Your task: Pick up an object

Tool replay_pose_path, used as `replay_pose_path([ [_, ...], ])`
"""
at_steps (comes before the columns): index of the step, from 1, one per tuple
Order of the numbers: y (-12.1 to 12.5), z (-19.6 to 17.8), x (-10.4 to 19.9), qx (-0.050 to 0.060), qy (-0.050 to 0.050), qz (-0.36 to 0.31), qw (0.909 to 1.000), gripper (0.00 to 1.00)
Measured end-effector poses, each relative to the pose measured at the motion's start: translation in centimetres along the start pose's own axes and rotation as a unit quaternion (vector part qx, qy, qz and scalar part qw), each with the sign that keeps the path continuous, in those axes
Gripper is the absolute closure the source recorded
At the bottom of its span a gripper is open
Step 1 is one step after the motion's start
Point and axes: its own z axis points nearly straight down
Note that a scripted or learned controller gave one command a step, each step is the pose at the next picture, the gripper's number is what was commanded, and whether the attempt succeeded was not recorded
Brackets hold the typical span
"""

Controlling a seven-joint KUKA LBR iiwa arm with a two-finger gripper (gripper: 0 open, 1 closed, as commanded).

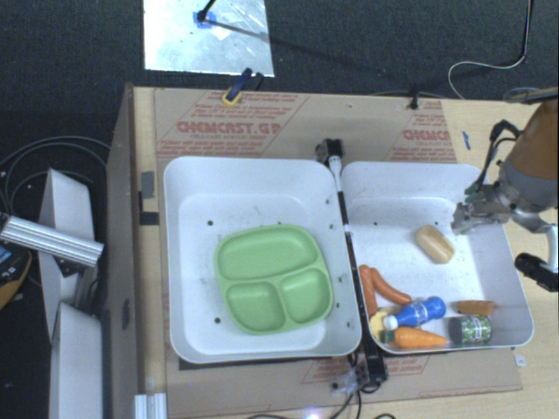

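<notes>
Pale tan, rounded loaf-like object (pixel 434 243) (perhaps bread) just beside the claw (pixel 465 216), its grip state indiscernible.

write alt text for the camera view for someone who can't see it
The arm's end effector hovers over the right bin, beside a tan bread roll; toy food sits along the bin's near edge. The left bin holds a green divided plate.
</notes>
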Motion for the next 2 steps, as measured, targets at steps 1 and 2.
replay_pose_path([
  [1, 0.2, 3.9, 0.9, 0.001, 0.001, -0.001, 1.0, 1.0],
  [2, -1.8, 5.3, 3.2, 0.001, 0.001, -0.001, 1.0, 1.0],
])
